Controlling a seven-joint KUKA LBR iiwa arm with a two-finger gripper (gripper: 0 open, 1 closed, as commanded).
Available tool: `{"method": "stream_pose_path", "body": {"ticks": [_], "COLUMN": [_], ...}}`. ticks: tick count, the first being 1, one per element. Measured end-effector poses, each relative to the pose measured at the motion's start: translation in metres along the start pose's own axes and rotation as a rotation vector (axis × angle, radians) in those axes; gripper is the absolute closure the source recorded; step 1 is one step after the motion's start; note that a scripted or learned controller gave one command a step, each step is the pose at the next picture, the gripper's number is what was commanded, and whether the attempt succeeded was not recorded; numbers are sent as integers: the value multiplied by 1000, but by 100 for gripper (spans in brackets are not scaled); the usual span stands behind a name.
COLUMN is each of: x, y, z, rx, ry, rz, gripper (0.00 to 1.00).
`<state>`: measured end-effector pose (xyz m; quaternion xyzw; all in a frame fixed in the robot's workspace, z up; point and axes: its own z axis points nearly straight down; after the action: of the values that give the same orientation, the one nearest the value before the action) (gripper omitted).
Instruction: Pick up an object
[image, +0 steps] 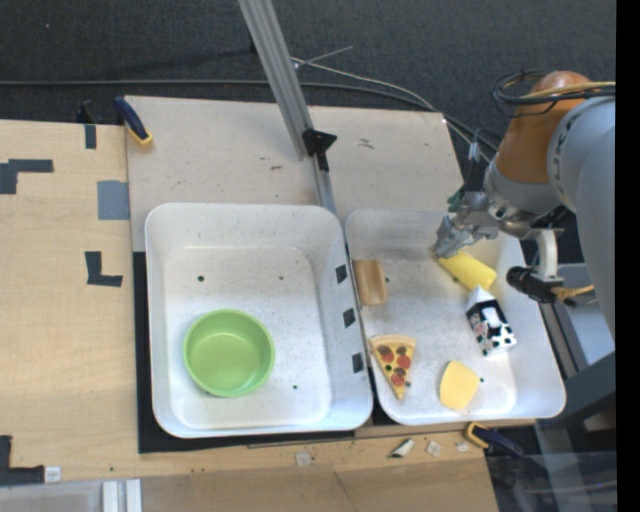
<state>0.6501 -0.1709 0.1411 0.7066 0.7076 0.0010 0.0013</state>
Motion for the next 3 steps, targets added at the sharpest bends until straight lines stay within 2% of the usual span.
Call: {"method": "stream_pose_path", "body": {"ticks": [1,2,3], "x": [1,2,54], "y": [4,4,-23], "z": [-64,-83,-82], "rx": [1,2,8], "ry": [1,1,3], "rz": [0,0,-3], "gripper": [100,100,100]}}
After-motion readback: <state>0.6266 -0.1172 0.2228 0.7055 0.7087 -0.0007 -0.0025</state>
